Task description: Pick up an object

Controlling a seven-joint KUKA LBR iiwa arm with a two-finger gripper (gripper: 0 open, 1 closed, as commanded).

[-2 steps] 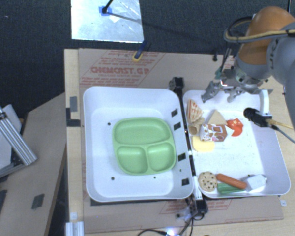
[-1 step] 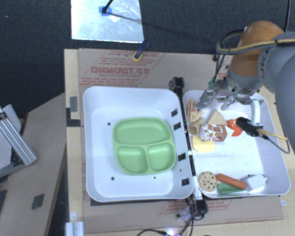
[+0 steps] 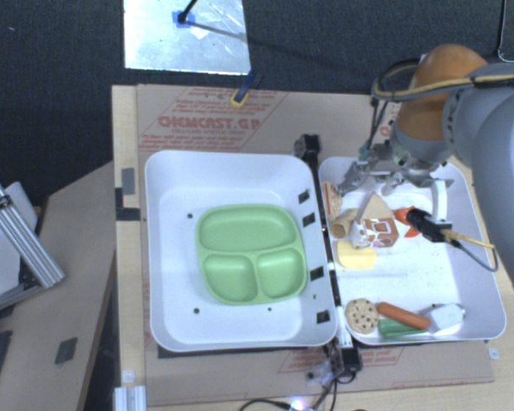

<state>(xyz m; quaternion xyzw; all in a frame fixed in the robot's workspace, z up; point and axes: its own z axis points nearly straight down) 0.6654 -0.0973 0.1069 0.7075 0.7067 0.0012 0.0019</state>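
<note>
My gripper [image 3: 368, 176] hangs over the far left part of the right bin [image 3: 471, 268], low above a pale yellow cheese wedge [image 3: 373, 206]. Just in front of the wedge lies a small brown and white carton [image 3: 379, 232], with a flat yellow slice [image 3: 357, 257] beside it. A striped bacon strip [image 3: 331, 199] lies along the bin's left wall. At the bin's near edge are a cookie [image 3: 361, 314], an orange sausage [image 3: 403, 315], a green pod [image 3: 394, 333] and a white piece [image 3: 446, 317]. Nothing is visibly held.
The left bin [image 3: 167, 187] holds a green divided plate [image 3: 250, 253]. A black clip-lined wall [image 3: 319, 229] separates the two bins. The grey arm [image 3: 488, 135] with its orange band [image 3: 437, 84] fills the upper right. A small orange piece [image 3: 403, 215] lies near the carton.
</note>
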